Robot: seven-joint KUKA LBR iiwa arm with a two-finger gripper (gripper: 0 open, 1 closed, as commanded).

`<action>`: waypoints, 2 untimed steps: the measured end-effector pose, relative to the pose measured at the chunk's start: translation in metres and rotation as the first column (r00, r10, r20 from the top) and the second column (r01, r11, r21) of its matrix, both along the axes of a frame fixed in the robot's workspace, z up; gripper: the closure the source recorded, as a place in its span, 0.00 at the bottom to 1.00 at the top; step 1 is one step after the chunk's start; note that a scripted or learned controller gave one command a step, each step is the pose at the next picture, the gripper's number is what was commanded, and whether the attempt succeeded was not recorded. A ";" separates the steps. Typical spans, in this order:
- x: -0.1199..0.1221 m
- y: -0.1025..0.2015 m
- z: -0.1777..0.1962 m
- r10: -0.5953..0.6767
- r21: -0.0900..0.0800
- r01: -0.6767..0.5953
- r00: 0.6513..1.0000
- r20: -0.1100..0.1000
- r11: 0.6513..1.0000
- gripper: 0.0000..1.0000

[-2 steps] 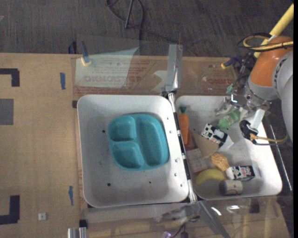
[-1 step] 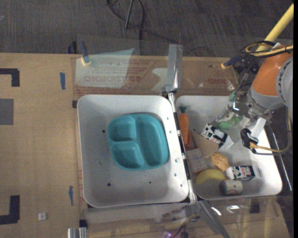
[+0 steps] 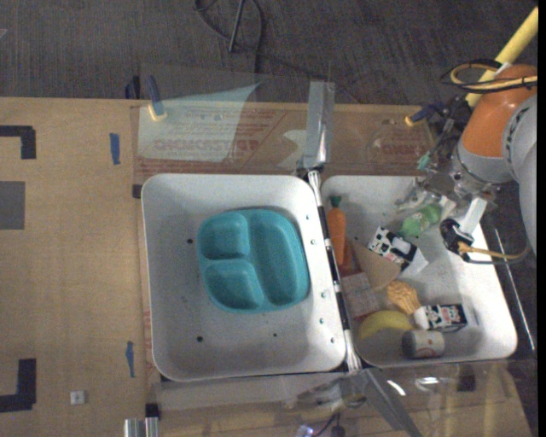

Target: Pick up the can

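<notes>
A robotics lab, set up for testing.

A grey arm (image 3: 512,145) with an orange band leans over two white bins (image 3: 162,282) on a plywood bench (image 3: 68,256) marked with blue tape (image 3: 114,148) and black squares; cables (image 3: 230,26) trail across the floor.

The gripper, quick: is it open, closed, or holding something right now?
Gripper: cannot be told; it sits over the right bin, near a green object.

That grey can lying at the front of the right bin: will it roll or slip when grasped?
The can seems to lie on its side, so it may roll. The banana touching it could block that. Its smooth round wall probably slips.
</notes>
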State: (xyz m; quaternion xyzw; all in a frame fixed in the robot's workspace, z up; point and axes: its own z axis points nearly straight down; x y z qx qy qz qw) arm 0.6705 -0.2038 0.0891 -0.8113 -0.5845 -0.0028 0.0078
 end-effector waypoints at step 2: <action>-0.005 0.019 -0.002 -0.201 -0.018 0.201 0.979 -0.005 0.979 0.00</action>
